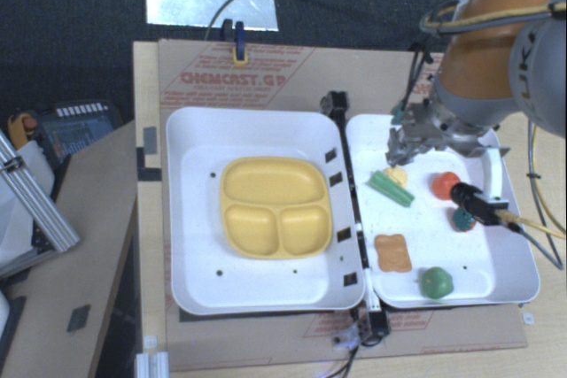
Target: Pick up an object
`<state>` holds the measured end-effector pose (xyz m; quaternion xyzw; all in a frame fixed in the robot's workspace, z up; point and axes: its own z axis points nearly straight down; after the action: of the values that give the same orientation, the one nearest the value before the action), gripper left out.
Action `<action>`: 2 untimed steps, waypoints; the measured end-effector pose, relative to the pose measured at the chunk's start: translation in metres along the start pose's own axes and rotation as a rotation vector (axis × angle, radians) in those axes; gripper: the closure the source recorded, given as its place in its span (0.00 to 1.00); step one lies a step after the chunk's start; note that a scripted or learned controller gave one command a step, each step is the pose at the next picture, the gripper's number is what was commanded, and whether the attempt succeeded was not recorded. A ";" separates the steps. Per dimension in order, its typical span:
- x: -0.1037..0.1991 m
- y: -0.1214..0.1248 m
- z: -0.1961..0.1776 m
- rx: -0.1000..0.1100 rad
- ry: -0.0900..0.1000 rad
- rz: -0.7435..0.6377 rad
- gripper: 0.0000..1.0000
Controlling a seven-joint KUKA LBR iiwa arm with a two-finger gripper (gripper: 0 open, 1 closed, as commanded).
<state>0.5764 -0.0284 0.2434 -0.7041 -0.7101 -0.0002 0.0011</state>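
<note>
Partly hidden: tool (400, 157) tips blurred | over green stick (391, 188) | right bin (514, 266)

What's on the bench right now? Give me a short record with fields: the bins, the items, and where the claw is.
left bin: holds a yellow divided tray
right bin: holds the loose items
items: green stick, small yellow piece, red ball, tan slab, green ball, teal piece
claw: over the right bin's far left part, just above the green stick and yellow piece
grasp: nothing seen held
</note>
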 end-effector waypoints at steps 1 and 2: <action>0.057 -0.011 0.008 0.000 0.000 -0.001 1.00; 0.095 -0.033 0.015 0.000 0.000 0.000 1.00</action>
<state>0.5430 0.0663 0.2289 -0.7042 -0.7100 0.0000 0.0010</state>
